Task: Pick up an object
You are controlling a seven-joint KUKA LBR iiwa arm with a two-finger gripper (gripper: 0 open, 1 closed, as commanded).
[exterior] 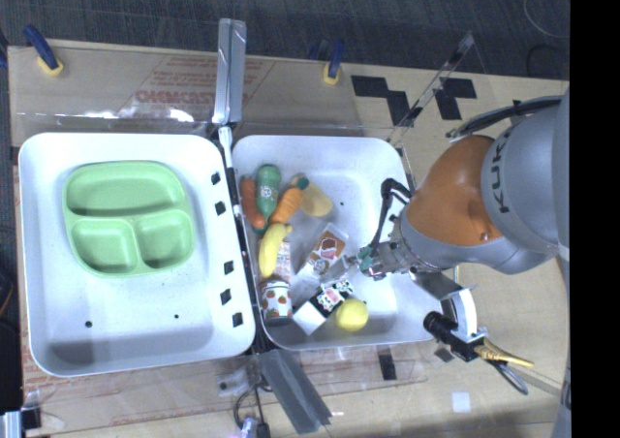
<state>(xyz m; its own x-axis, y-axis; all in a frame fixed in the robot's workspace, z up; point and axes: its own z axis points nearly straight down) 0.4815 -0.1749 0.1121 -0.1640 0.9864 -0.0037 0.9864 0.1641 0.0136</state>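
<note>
The right bin (363,160) holds a heap of small items along its left side. Among them are a green vegetable (267,177), an orange carrot (288,203), a yellow banana (272,250) and a pale yellow piece (316,202). Lower down lie a clear packet with a brown print (329,249), a black-and-white cube (333,297), a yellow lemon (352,314) and a small printed can (276,300). My gripper (372,263) hangs low inside this bin, just right of the packet and above the cube and lemon. I see nothing held in it.
The left bin (39,262) carries a green divided tray (129,215). A ridge with black clips (229,262) separates the two bins. The grey and orange arm (455,208) covers the right bin's right wall. Blue clamps (44,50) sit on the bench's far edge.
</note>
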